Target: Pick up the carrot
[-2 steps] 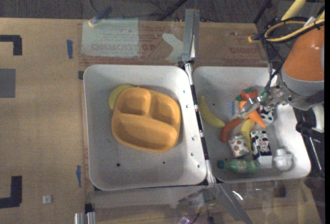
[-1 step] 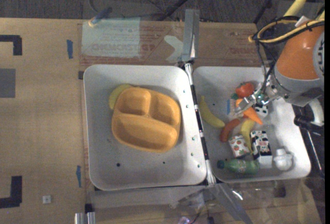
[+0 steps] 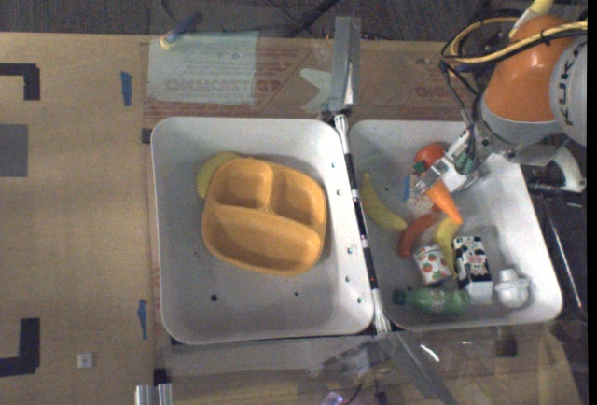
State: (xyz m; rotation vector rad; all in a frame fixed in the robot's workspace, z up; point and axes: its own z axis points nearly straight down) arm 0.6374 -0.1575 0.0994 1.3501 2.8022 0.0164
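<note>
In the right bin, the tool (image 3: pixel 437 181) is clenching the carrot (image 3: pixel 445 201): light, stiff, smooth plastic, best gripped mid-body.

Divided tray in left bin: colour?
Orange-yellow; the divided tray shows best in the camera view.

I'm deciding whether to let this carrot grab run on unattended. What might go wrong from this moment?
1. The gripper sits right at the small orange carrot, but a firm hold between its fingers isn't visible, so it may lift without it.
2. The red tomato-like piece lies close beside the gripper and could get nudged or caught instead.
3. The yellow banana and red pepper-like piece crowd the right white bin, so a dropped carrot could land among them.
</note>
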